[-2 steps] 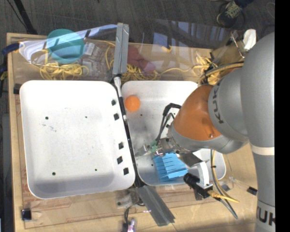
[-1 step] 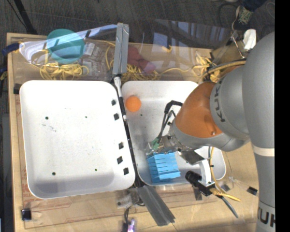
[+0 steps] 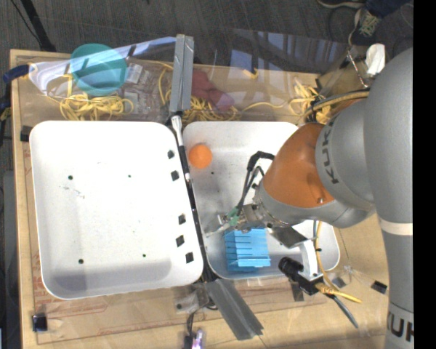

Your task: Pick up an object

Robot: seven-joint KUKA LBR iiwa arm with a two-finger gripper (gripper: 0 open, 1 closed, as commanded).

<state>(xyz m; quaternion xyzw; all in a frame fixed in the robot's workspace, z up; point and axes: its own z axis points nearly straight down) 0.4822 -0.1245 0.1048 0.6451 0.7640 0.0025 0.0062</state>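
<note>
Reaching down, gripper (image 3: 236, 220): poised at the upper edge of the blue ridged block (image 3: 247, 249); whether the jaws stand wide or narrow, I cannot tell.
Blue ridged block: lies flat near the front of the right bin (image 3: 218, 133), likely the target since the gripper hangs over it.
Orange ball (image 3: 200, 156): rests by the right bin's left wall, well apart from the gripper.
Left bin (image 3: 102, 133): sits beside the right bin.
Arm (image 3: 327, 173): leans in from the right.
</note>
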